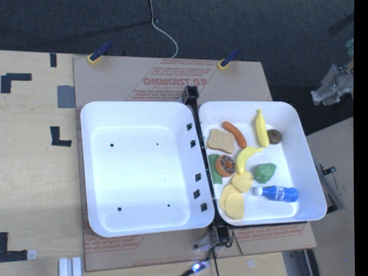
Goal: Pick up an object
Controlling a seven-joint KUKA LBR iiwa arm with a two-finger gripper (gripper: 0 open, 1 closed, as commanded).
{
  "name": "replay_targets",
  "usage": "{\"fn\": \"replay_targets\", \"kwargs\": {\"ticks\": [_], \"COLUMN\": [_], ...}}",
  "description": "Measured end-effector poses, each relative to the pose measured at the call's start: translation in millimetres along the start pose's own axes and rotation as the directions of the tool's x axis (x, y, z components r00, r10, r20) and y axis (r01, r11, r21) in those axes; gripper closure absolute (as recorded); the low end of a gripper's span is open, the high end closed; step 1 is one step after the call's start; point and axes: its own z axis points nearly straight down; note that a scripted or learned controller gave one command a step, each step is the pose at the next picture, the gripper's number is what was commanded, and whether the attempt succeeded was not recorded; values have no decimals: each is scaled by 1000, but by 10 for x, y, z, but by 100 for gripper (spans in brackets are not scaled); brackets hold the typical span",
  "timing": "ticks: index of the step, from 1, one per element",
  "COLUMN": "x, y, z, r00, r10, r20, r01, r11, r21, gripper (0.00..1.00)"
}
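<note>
Lying in the right bin (307,171), the bottle (277,193) points cap-left, long axis across; gripper (332,87) above-right of it, grip state indiscernible.

Two bins side by side on a cardboard sheet (172,82) atop the bench: left bin (92,171), right bin (305,154). In the right bin, near its left wall, a bread slice (221,141), with a sausage (234,134) just behind and right of it. Further right, a banana (261,128) touching a small round piece (274,136). Below the bread, a doughnut (225,165) beside a second banana (246,157). Right of that, a leafy piece (264,172); nearer the front, a bottle (278,193) lying flat. Two clamps (99,52) at the sheet's far edge.
</note>
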Motion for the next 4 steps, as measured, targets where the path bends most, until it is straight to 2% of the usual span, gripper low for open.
{"fn": "replay_targets", "kwargs": {"ticks": [1, 2, 4], "x": [-759, -1340, -1247], "y": [-26, -34, -30], "z": [5, 3, -1], "r00": [1000, 1000, 1000], "r10": [21, 19, 16], "r20": [5, 5, 4], "r01": [-21, -19, -16], "r11": [1000, 1000, 1000], "r21": [0, 0, 0], "gripper": [100, 100, 100]}}
